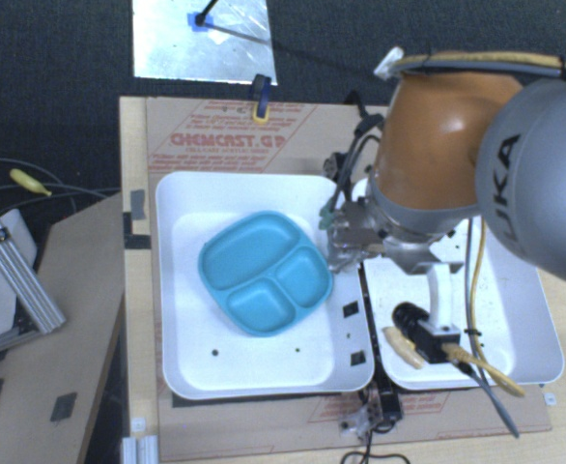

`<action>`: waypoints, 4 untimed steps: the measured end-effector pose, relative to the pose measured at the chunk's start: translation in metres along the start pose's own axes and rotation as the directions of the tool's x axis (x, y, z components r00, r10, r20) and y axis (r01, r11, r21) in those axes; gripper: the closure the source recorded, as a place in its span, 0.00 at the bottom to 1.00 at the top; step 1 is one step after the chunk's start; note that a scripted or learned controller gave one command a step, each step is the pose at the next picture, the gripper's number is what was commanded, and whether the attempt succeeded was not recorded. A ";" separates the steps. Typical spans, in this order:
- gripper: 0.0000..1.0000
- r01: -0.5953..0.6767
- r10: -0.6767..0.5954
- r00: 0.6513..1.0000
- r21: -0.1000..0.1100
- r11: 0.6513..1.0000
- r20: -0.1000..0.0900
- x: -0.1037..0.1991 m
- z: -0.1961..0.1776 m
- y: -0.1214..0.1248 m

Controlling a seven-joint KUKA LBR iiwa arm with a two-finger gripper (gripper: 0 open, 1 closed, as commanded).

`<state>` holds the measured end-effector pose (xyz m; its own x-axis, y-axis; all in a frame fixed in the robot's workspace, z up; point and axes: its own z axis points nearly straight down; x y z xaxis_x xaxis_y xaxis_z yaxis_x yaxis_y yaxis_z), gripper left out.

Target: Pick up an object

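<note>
A light blue divided plate [264,272] lies flat in the middle of the left bin [191,356]. The grey arm with its orange band reaches in from the right and covers much of the right bin [534,341]. My gripper [342,244] hangs over the ridge between the two bins, just beside the plate's right rim. The wrist body hides its tips. A small pale tan elongated thing [400,346] lies near the front left of the right bin.
The bins rest on a cardboard sheet [230,133] printed with red letters. A shiny foil sheet [201,25] lies behind it. A metal frame [13,269] stands at the left edge.
</note>
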<state>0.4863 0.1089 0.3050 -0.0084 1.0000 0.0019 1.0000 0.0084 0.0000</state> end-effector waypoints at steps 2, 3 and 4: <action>1.00 0.000 0.000 1.000 0.002 1.000 0.001 0.050 -0.059 0.000; 1.00 -0.004 0.004 1.000 -0.022 1.000 -0.004 0.034 -0.222 0.037; 1.00 0.003 -0.003 1.000 0.005 1.000 0.001 0.104 -0.152 -0.001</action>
<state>0.4839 0.2125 0.4573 -0.0117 0.9999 0.0007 0.9999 0.0117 -0.0050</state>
